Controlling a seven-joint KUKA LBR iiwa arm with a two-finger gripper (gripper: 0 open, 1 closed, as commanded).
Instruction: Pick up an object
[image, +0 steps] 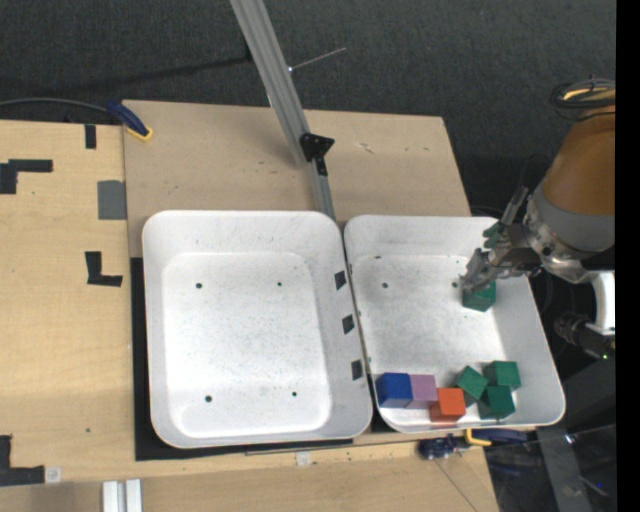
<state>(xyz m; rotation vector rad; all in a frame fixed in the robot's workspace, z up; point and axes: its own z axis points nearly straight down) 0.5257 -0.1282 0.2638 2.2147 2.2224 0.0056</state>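
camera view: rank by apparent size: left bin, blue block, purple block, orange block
1. Left bin, by far the largest.
2. Blue block.
3. Purple block and orange block: too alike to rank. The orange one partly overlaps the purple, and all three blocks sit at the near edge of the right bin.

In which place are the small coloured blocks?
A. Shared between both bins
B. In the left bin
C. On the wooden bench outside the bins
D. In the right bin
D: the blue block, purple block, orange block and the green blocks all lie in the right bin, one green block at the gripper.
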